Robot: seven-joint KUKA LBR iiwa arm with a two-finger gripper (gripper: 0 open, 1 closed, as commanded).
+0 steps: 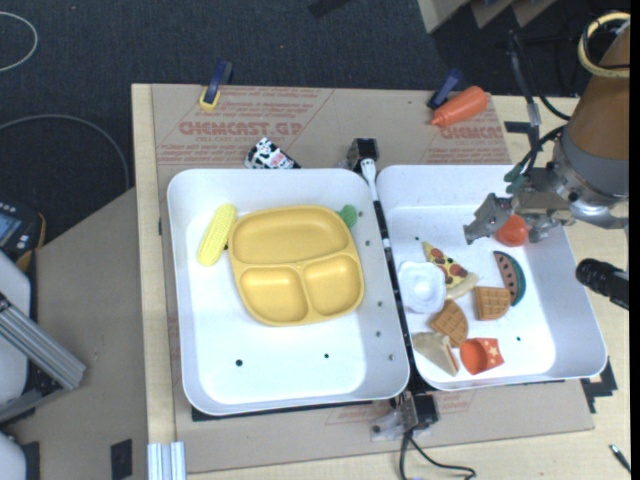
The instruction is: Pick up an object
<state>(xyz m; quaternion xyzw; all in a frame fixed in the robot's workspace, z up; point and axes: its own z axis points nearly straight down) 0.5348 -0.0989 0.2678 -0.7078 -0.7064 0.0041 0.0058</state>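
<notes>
My gripper (512,223) hangs over the far right part of the right bin (560,353), with a small red-orange round toy (513,232) showing between its two grey fingers. Below it in the bin lie a pizza slice (446,264), a white cup (421,284), a watermelon slice (511,276), two waffle pieces (490,302), a sandwich wedge (434,351) and a red fries box (482,354). The arm's orange band and grey wrist come in from the right and hide the bin's far right corner.
The left bin (290,373) holds a yellow divided plate (292,264), a corn cob (216,233) and a small green piece (347,214). On the board behind the bins sit a cow-print toy (268,154), an orange clamp (460,105) and a blue-yellow clamp (212,88).
</notes>
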